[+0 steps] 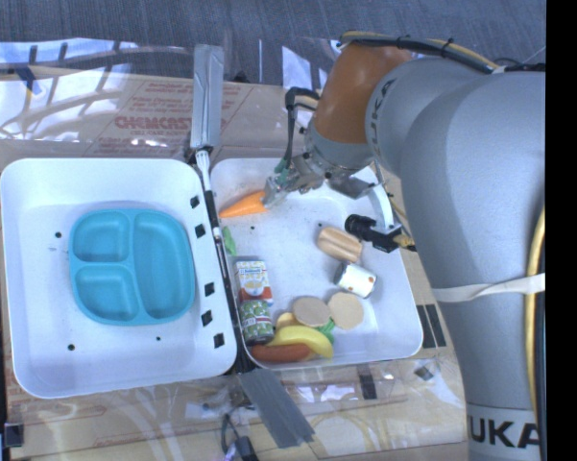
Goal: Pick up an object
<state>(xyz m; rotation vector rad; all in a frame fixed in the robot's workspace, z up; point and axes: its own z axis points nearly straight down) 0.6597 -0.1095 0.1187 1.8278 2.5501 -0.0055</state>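
Note:
An orange carrot (242, 204) lies at the top left of the right bin (290, 250), pointing left toward the divider. My gripper (279, 184) hangs right over the carrot's thick right end, and from here it seems to touch it. The grey arm with its orange band (350, 94) comes in from the upper right and hides the bin's far right corner. The carrot still looks to rest on the bin floor.
Also in the right bin are a bread roll (339, 243), a small white cylinder (356, 279), two tan discs (312, 311), a banana (304, 339) over a red sausage (280, 353) and a labelled bottle (254, 299). The left bin (29, 219) holds a blue divided plate (132, 263).

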